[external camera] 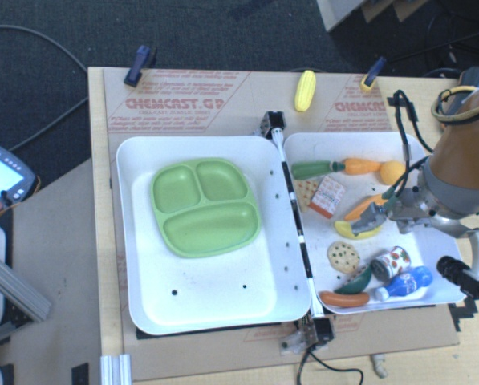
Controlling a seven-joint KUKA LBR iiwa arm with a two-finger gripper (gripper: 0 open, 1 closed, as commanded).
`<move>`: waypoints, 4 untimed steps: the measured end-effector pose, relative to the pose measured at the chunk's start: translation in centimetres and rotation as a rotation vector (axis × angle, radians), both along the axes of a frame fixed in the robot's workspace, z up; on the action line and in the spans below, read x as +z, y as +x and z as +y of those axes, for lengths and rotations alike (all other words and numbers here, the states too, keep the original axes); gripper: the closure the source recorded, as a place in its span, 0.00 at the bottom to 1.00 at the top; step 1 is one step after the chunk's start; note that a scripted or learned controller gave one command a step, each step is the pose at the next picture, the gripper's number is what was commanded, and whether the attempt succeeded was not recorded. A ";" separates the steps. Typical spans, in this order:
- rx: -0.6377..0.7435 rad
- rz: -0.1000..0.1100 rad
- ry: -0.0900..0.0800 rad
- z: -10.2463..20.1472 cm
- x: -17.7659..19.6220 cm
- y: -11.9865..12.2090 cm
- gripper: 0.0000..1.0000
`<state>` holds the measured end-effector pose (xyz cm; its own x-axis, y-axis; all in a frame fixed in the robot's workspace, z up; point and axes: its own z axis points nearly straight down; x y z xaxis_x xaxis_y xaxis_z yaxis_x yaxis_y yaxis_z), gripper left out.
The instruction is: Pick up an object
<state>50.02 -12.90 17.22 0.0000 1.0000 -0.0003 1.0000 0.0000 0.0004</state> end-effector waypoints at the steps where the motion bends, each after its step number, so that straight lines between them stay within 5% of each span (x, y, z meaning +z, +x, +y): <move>1: 0.000 0.002 0.001 2.6 -8.7 2.8 0.00; 2: 0.001 0.000 0.001 3.7 -8.8 8.1 0.00; 3: 0.000 0.005 0.001 1.0 -8.8 14.7 0.00; 4: 0.002 0.002 -0.001 1.0 -7.7 14.7 1.00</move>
